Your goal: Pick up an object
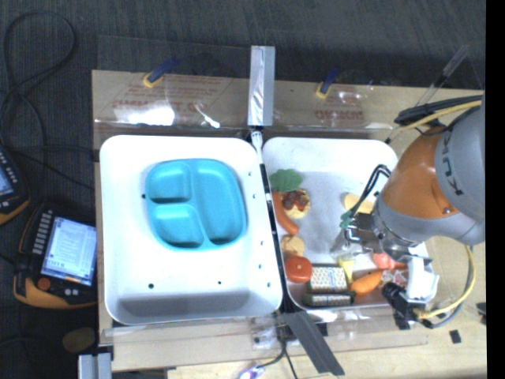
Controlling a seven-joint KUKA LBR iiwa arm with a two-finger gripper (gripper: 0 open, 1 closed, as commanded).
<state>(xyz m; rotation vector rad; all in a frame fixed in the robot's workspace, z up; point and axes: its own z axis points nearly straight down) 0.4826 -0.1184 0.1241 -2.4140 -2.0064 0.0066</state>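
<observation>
Toy food is piled along the near edge of the right bin (327, 150): tomato (298, 269), carrot (364, 283), a small box (327, 277). The gripper (357, 239) hangs just above them, can't tell its state. I'd drop straight onto one piece, away from the wall.

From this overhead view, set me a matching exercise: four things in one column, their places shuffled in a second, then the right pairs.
Things:
1. blue divided tray
2. arm's orange band
3. red tomato-like item
4. handheld screen device

Places:
A. off the bench, at the view's left
B. over the right bin
C. in the left bin
D. front left part of the right bin

Pairs: 1-C, 2-B, 3-D, 4-A
</observation>
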